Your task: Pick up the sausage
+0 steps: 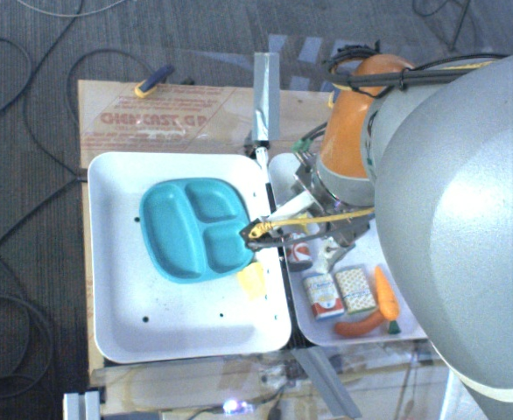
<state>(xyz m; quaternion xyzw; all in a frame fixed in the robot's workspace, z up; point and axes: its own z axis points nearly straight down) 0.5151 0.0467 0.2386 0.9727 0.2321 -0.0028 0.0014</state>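
I see dark grey carpet floor point(29, 86) on every side of the desk point(94, 138). Black cables point(42, 318) loop across the carpet on the left, and a thin white cable point(51, 13) curls at the top left. The desk top is a brown board with faded red lettering point(147, 122). A yellow and blue clamp point(154, 80) sits on its far edge. A grey metal rail point(263, 94) lies across the board. The light is even and soft.

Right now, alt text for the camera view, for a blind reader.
A grey robot arm hangs over the right bin, where a red sausage lies beside a carrot and two small cartons. The left bin holds a blue divided plate.
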